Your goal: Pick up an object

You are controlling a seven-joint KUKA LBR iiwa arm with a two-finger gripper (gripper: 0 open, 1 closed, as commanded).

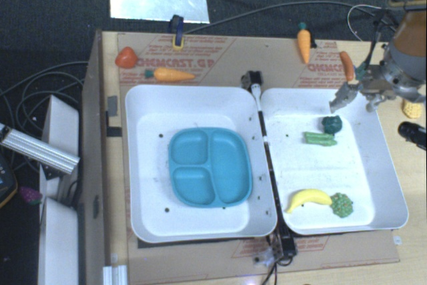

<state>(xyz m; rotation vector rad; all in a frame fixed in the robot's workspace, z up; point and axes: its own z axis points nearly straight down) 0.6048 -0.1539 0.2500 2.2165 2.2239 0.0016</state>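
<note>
The gripper [355, 94] hangs spread and empty above the right bin's [383, 163] far edge — a blind descent could strike the rim, missing the dark green toy [331, 123].

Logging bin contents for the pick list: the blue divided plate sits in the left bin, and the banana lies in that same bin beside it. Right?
Not quite. The blue divided plate is in the left bin, but the banana lies in the right bin, beside the broccoli, as the camera view shows.
</note>
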